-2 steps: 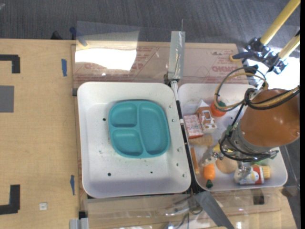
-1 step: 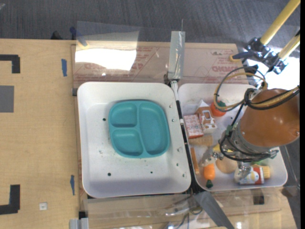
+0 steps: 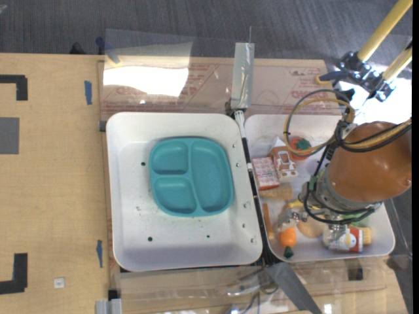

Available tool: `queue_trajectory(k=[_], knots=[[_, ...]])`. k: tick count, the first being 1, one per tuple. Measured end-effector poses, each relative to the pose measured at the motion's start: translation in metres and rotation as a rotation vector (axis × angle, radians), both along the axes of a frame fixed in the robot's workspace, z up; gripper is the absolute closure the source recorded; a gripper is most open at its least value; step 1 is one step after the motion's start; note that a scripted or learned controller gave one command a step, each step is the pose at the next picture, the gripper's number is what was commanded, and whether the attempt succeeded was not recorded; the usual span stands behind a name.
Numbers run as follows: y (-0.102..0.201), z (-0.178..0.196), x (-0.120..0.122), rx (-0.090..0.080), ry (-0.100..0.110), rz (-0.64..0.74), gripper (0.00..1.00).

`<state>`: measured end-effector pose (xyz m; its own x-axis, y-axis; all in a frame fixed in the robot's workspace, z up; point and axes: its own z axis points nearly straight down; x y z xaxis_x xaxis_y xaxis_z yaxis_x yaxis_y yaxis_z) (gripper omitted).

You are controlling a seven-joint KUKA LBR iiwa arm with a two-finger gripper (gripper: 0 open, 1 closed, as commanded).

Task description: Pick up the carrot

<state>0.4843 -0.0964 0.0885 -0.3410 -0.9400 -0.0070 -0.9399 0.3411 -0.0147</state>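
Observation:
A small orange piece that looks like the carrot (image 3: 287,237) lies near the front left corner of the right bin (image 3: 386,241). My gripper (image 3: 314,216) hangs low over the middle of that bin, just right of and slightly behind the orange piece. The wrist's orange band hides most of it from above. I see nothing clearly held in it. A second orange-red item with a green top (image 3: 300,143) lies at the back of the same bin, partly behind a looping cable.
The left bin (image 3: 124,142) holds a teal divided plate (image 3: 192,175). Around the gripper lie two small cartons (image 3: 264,172) (image 3: 285,163), a tan bread-like piece (image 3: 279,192), a beige item (image 3: 308,228) and a small bottle on its side (image 3: 345,240).

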Motion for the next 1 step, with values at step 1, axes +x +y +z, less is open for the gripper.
queue_trajectory(k=[1], knots=[[0.0039,0.0135,0.0039,0.005,-0.011,-0.001,1.00]])
